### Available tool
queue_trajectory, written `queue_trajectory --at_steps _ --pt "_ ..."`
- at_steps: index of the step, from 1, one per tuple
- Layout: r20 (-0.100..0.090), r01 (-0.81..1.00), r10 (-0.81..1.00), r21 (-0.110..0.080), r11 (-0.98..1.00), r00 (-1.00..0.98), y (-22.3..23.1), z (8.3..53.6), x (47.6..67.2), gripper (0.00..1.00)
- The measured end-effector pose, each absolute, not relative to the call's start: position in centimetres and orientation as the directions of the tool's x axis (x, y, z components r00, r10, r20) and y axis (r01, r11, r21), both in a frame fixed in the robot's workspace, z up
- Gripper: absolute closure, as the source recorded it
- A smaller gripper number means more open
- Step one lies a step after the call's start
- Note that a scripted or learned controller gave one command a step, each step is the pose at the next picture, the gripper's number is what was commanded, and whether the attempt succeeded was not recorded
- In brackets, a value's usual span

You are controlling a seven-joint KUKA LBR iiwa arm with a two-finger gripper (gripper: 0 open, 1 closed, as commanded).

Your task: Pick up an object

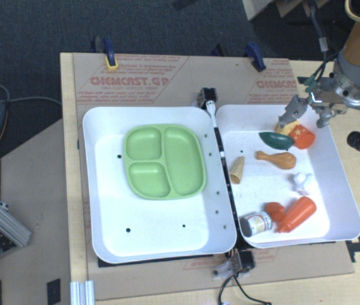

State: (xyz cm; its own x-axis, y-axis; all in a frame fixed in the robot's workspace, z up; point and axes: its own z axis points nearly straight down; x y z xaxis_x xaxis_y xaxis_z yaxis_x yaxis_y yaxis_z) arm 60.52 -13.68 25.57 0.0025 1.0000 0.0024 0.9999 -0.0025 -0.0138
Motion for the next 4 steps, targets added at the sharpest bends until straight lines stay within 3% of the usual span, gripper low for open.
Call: queue_trajectory --at_steps 1,4 --pt "0.000 1.000 1.000 -0.001 0.000 0.000 -13.7 26.3 60.7 0.00" --pt "0.001 1.000 1.000 -0.006 0.000 0.000 -14.3 8.8 61.4 0.00"
